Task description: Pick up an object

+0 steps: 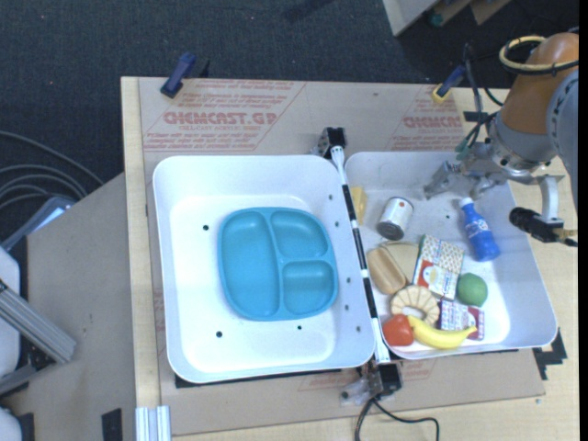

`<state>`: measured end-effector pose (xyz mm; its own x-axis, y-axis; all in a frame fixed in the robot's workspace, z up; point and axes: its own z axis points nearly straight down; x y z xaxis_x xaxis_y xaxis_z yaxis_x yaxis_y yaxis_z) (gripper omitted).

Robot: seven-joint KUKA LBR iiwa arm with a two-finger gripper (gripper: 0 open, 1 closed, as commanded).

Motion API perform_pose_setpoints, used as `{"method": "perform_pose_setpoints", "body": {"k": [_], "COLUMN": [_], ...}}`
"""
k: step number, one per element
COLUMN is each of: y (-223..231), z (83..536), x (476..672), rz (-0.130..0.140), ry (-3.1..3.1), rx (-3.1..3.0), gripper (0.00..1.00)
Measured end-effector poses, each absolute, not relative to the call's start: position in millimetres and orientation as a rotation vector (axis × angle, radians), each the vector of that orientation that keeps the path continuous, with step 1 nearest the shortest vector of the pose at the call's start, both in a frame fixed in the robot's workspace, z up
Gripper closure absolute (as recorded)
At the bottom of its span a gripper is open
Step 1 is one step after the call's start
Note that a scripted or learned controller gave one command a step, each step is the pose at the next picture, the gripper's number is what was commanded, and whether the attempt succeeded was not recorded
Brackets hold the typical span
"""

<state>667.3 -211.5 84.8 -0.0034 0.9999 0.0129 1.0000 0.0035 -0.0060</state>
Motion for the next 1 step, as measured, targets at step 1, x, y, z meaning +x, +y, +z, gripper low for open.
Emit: {"method": "perform_pose_setpoints", "body": {"k": [1], "y": [-215.2], "z": [95.8], "x": [667.9], "rz": [-0.003], "ry": [-2.225], "rx": [-2.217], "gripper": [1.00]}}
